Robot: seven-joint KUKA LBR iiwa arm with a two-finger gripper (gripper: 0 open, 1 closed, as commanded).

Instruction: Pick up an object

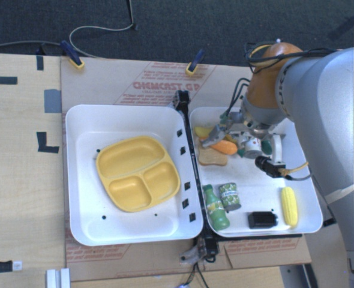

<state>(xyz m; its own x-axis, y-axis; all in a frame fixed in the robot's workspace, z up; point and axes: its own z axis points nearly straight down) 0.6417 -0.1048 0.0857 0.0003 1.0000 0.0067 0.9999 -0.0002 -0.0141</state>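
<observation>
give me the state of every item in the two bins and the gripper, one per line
yellow divided plate: flat in the left bin, right side up
carrot: lying in the right bin under the gripper
bread slice: flat beside the carrot
green bottle: lying on its side
green can: beside the bottle
black block: lying flat
corn cob: lying near the right wall
gripper: low over the carrot, grip unclear

The arm [321,101] is smooth grey with 1 orange band above the gripper [240,138]; thin black cables loop beside it.
</observation>
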